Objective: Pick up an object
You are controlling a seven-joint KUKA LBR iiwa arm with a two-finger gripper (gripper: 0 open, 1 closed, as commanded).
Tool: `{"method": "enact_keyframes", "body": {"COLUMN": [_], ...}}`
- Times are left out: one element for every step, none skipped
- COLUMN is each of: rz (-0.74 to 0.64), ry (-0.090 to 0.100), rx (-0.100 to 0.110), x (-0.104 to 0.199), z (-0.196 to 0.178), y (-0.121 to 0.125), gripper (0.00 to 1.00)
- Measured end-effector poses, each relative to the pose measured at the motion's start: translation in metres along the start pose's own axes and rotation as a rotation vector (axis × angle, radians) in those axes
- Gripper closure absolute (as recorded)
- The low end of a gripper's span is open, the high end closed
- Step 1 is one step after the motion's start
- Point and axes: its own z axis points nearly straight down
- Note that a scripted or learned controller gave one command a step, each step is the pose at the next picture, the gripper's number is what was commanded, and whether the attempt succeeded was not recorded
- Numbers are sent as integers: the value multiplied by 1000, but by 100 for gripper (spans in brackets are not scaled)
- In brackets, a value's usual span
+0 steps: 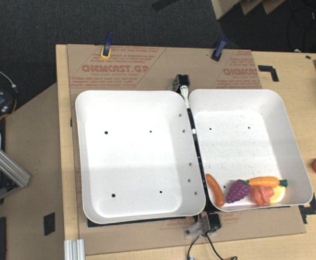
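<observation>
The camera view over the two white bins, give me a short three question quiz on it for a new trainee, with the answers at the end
1. True or false: the toy foods lie in the right bin.
2. Multiple choice: where in that bin does the purple grape bunch sit? A) far left corner, B) along the near edge, C) dead centre.
3. Short answer: which item lies nearest the divider between the bins?

Key
1. True; they cluster at the right bin's near edge.
2. B, between the orange sausage-shaped piece and the red piece, with the carrot just beyond.
3. The orange sausage-shaped piece.
</observation>
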Motion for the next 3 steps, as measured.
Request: {"method": "enact_keyframes", "body": {"rz": [-1, -1, -1], "ry": [0, 0, 0], "rx": [0, 0, 0], "x": [0, 0, 0], "z": [0, 0, 0], "y": [0, 0, 0], "gripper": [100, 100, 100]}}
